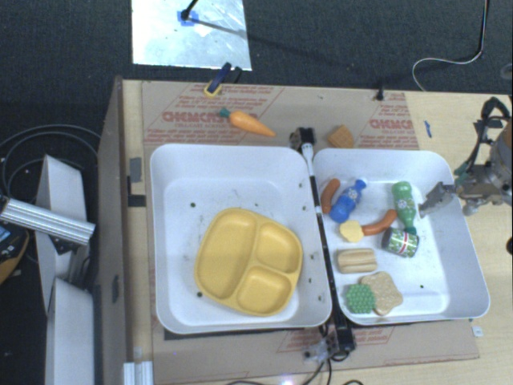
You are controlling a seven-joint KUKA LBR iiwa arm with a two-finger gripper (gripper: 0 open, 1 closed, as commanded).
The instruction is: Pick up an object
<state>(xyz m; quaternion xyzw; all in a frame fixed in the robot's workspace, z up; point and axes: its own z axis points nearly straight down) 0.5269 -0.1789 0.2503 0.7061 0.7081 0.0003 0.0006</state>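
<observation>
From the camera view we see 2 shallow white bins side by side on the bench. The left bin (172, 179) holds a yellow divided plate (248, 261) with 3 compartments, lying toward the bin's lower middle.

The right bin (461, 283) holds the loose things. Near its upper left lie an orange sausage (329, 195) and, just beside it, a blue bottle (347, 200) with a white cap. A green bottle (403, 202) lies toward the upper right of the pile, and an orange-red sausage (379, 222) runs between it and a small yellow piece (351, 232). Touching the green bottle's lower end is a dark green can (400, 242), tilted on its side. Below these lies a tan hot-dog bun (355, 261), and near the bin's lower edge a tan cookie shape (385, 292) sits against a green dotted piece (361, 297).

The gripper (439, 196) reaches in over the right bin's upper right rim, near the green bottle but apart from it. We see nothing between its fingers, and we cannot tell how far they stand apart.

Outside the bins, on the cardboard behind them, lie a toy carrot (248, 123) above the left bin and a small tan block (341, 137) above the right one.
</observation>
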